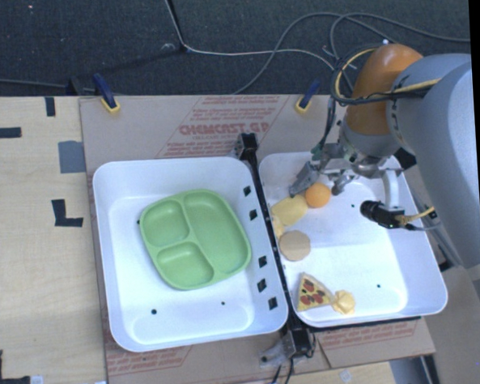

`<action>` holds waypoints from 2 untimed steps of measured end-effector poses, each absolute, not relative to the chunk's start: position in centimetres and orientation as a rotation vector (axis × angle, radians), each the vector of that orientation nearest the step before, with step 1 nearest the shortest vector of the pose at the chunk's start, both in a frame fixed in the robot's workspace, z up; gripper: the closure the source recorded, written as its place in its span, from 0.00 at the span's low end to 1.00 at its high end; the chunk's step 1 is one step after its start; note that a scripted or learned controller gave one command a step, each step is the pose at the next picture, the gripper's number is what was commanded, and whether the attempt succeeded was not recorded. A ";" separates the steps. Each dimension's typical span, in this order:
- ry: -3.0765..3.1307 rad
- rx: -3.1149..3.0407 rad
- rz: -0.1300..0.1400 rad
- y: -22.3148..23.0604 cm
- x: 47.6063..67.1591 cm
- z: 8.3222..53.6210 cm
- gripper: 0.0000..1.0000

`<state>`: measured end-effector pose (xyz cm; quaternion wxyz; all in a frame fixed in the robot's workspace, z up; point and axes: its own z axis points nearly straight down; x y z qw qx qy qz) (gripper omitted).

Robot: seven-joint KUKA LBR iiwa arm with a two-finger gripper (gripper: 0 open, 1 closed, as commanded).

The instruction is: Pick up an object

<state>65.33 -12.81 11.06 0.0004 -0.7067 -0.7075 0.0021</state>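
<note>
In the right bin [390,259], a small orange ball [317,195] lies near the far-left corner. My gripper [320,182] hangs right over it, open, one grey finger [303,177] to the ball's left and the other to its right. The ball sits at the fingertips and is not clamped. A pale yellow piece [287,210] touches the ball's lower left side. A tan round piece [294,245] lies just in front of that. A toy pizza slice [312,291] and a small yellow lump [343,303] rest near the front wall.
The left bin [125,300] holds a green divided plate [196,237]. A black divider with clips [262,226] runs between the bins. Cables [395,214] hang off the wrist over the right bin's far side. Cardboard and wooden bench surround the bins.
</note>
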 end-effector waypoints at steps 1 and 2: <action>-2.225 -2.218 0.004 -12.7 65.4 12.2 1.00; -2.223 -2.222 -0.002 -12.9 64.6 18.0 1.00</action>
